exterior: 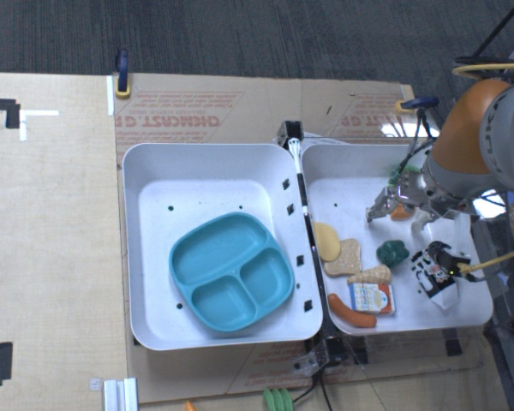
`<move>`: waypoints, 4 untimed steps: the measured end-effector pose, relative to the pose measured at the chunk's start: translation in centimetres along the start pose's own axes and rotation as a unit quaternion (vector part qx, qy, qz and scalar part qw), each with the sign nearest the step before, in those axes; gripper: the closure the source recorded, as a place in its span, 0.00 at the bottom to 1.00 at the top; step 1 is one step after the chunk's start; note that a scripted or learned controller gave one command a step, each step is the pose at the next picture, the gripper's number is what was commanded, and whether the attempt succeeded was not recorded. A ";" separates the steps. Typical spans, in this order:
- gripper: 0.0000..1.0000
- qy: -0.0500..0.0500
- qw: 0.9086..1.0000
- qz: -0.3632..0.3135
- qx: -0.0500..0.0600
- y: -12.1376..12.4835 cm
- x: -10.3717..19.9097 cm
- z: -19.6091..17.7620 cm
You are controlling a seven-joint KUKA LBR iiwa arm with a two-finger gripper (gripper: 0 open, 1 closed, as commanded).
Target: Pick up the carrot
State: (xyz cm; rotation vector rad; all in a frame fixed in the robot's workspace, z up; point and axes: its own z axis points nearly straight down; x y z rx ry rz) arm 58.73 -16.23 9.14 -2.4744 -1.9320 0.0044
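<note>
Closing two-finger metal gripper [402, 211] around small orange carrot [402, 213] (apparently pinched between fingers); lifting from right white bin [471, 313] remaining.

L bin: shallow white plastic bin [146, 229] w/ blue three-compartment plastic tray [231, 271].
R bin: second white bin [343, 174]; yellow potato-like piece [327, 241], toast slice [344, 258], red sausage [351, 312], green lump [392, 252].
Gripper: metal two-finger gripper [399, 212] over small orange carrot [401, 213], R bin's far right.
</note>
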 end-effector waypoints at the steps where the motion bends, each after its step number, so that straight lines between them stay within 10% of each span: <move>1: 0.00 0.006 1.000 -0.028 0.003 2.8 -4.1 -0.3; 2: 0.00 0.007 0.998 0.064 0.002 7.4 -2.6 -0.2; 3: 0.00 0.000 0.989 0.149 0.001 -0.6 0.9 0.0; 4: 0.00 -0.001 0.994 0.109 -0.002 5.4 -1.8 -1.4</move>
